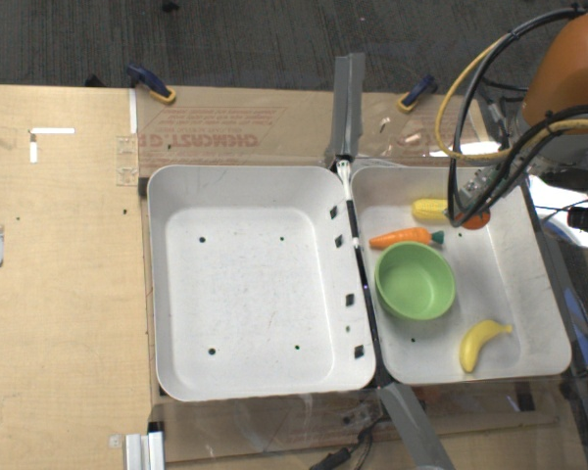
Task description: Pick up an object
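1. Right bin (544, 292) holding every candidate: green bowl (416, 280), carrot (402, 238) and corn cob (429, 209) just beyond it, banana (482, 343) nearer.
2. Gripper (467, 213) low beside the corn, seemingly positioned for a grab; opening impossible to tell behind cables.

In the right bin (544, 355), a carrot (402, 238) lies behind a bowl (416, 282), a banana (481, 343) to its right.

Bright even overhead light, white bins (250, 282) near blown out, glare patch on plastic sheet (412, 140) at one o'clock, soft faint shadows, slight softness toward the edges
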Controlling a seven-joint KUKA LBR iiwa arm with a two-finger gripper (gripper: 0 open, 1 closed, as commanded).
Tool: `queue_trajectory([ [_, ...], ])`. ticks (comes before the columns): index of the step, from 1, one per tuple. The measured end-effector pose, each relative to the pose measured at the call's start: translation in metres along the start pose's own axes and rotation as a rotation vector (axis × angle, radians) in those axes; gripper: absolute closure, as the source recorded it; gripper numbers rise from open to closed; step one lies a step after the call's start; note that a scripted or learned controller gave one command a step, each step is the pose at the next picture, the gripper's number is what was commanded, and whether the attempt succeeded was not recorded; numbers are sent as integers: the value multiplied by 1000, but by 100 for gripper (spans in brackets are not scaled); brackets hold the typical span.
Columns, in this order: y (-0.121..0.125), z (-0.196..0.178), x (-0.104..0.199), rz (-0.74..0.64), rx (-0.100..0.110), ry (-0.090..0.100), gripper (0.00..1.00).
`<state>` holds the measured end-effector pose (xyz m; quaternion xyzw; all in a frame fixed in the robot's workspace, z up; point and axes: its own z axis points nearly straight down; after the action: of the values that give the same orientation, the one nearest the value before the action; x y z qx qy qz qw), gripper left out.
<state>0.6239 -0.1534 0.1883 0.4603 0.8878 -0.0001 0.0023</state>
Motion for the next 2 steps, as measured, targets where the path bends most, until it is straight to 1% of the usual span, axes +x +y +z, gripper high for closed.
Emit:
queue_trajectory([
  [1, -22, -136, -70, -351, 0, -2, 100],
  [2, -49, 91, -49, -754, -2, 0, 100],
])
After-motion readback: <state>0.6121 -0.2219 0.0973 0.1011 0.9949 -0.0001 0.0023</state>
